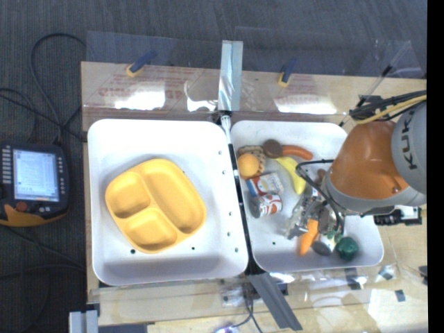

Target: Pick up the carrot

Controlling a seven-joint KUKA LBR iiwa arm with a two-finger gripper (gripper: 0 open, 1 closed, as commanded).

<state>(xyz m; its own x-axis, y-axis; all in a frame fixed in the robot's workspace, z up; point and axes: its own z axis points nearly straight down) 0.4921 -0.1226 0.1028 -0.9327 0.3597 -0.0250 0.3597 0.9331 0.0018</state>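
Note:
The carrot (306, 240) is a small orange piece in the front part of the right bin (277, 255), lying at a slant with its tip toward the front rim. My gripper (310, 222) hangs over the bin from the right, under the orange wrist band. The carrot's upper end sits between the two fingers, which are shut on it. The lower half of the carrot shows below the fingers, close to the bin floor.
The right bin also holds a green broccoli-like piece (347, 247), a yellow banana (291, 173), an orange fruit (248, 164), a small can (268, 202), a red-orange piece (298, 152) and a brown item (272, 146). A yellow divided plate (154, 203) lies in the left bin (104, 144).

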